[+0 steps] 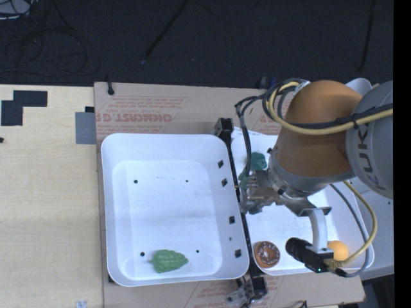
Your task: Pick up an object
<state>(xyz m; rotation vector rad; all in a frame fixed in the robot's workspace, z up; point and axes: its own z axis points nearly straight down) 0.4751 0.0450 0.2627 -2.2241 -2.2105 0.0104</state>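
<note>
We see a green lumpy object (pixel 169 260) lying near the front edge of the left bin (pixel 122 172). In the right bin (pixel 282 265), a brown round object (pixel 266 254) sits at the front, an orange ball (pixel 338 250) to its right, and a teal object (pixel 257 162) farther back. The gripper (pixel 255 194) hangs over the right bin beside the divider; whether it is spread, we cannot tell.
</note>
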